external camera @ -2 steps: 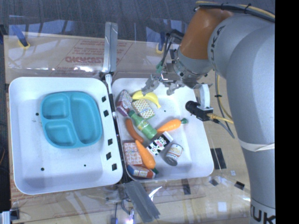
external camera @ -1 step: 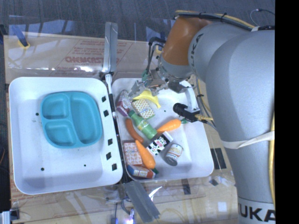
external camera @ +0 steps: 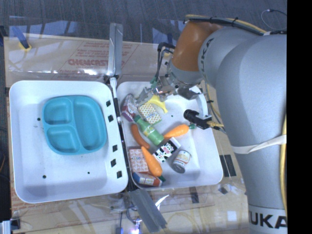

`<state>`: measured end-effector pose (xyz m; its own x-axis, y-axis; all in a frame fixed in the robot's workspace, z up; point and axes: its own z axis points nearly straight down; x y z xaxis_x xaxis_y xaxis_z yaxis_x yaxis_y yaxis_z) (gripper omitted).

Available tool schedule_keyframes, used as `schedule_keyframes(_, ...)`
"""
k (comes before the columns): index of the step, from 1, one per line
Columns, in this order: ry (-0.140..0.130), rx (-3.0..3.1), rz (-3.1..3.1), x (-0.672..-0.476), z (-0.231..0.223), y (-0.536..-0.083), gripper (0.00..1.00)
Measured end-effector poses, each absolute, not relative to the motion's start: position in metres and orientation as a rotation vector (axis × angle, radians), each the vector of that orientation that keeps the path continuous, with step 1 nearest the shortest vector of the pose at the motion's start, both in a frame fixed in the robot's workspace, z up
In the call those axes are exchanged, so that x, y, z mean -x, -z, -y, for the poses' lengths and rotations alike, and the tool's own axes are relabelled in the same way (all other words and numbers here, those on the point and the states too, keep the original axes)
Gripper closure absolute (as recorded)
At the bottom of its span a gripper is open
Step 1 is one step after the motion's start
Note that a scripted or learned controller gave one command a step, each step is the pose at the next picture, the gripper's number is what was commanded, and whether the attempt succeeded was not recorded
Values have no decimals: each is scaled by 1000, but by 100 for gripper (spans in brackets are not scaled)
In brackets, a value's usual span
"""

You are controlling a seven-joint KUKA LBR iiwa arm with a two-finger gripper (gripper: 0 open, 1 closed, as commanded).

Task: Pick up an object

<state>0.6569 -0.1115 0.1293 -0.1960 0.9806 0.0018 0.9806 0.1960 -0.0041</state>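
The grey arm [external camera: 243, 82] reached over the right bin [external camera: 207, 172], its claw [external camera: 155, 89] low at the far corner beside a yellow banana [external camera: 159, 104]; its opening could not be told. The left bin [external camera: 29, 174] held a blue divided tray [external camera: 74, 124].

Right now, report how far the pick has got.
Done: the hand is down at the far end of the right bin, by the banana. In hand: nothing visibly gripped. Left: grasp and lift an item; carrots and can lie untouched.
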Motion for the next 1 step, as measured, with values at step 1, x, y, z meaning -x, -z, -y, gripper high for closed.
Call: schedule_keyframes(1,-3,2056,2369,-657,114,-125,0)
